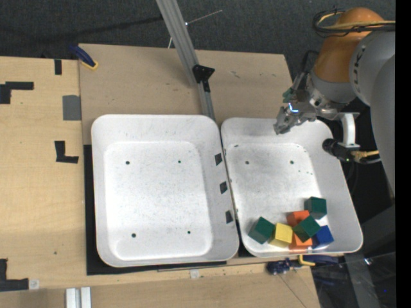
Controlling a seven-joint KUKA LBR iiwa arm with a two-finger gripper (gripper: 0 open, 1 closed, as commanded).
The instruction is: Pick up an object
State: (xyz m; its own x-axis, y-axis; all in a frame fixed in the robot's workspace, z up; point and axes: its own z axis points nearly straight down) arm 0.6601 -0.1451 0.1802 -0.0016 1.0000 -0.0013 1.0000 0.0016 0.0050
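Blocks (pixel 295 228), about 6 of them, lie in a tight heap in the right bin (pixel 257 133), in the corner nearest the camera and toward the arm's side. Relative to that heap, the gripper (pixel 284 124) hangs well apart, above the bin's far rim, with nothing between its tips. Whether it is apart or together I cannot tell; it is too small and dark against the rim.

The step in hand looks like the approach: the arm has to cross the bare floor of the bin toward the heap before anything can be grasped.

To do it well, I would pick a block on the heap's edge. The green block (pixel 261 230) sits on the side of the heap facing the left bin (pixel 154 124), with open floor beside it, and the yellow block (pixel 282 235) touches it on the other side. The orange block (pixel 297 218), the blue block (pixel 323 236) and 2 more green ones are packed closer to the wall, where a descent risks striking the rim or wedging between neighbours.

Come straight down over the chosen block, line the closing direction across its 2 free faces, and lift only once it is seated.
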